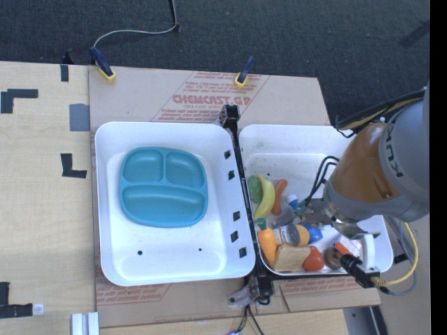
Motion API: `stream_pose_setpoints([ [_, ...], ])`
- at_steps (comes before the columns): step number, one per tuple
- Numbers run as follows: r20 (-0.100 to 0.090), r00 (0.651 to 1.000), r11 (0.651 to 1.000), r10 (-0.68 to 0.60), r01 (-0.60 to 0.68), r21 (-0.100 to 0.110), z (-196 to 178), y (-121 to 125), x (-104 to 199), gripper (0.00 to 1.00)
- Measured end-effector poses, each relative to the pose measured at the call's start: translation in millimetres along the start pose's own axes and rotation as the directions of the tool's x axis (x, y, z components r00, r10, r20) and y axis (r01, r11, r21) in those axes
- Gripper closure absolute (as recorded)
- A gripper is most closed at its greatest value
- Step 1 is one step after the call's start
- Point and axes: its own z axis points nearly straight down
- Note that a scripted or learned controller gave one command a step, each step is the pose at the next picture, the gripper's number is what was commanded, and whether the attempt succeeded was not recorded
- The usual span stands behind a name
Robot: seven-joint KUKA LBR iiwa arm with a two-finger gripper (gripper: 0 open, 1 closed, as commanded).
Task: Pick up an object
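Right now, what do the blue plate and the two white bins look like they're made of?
The blue plate looks like moulded plastic: one even colour, rounded compartments, soft matte sheen. The left bin and right bin look like thin glossy plastic, with smooth rounded rims, though coated metal can't be ruled out.

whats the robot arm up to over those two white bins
The KUKA arm reaches into the right bin, its gripper low over a heap of toy food: a banana, a carrot, a tomato. Nothing is visibly held yet. The left bin holds a blue divided plate.
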Motion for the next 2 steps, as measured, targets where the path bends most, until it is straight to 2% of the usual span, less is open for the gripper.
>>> stream_pose_setpoints([
  [1,0.003,1.000,1.000,0.002,-0.002,-0.001,-10,0,-1,1.00],
  [2,-0.003,1.000,1.000,-0.001,0.001,0.008,-114,15,61,1.00],
])
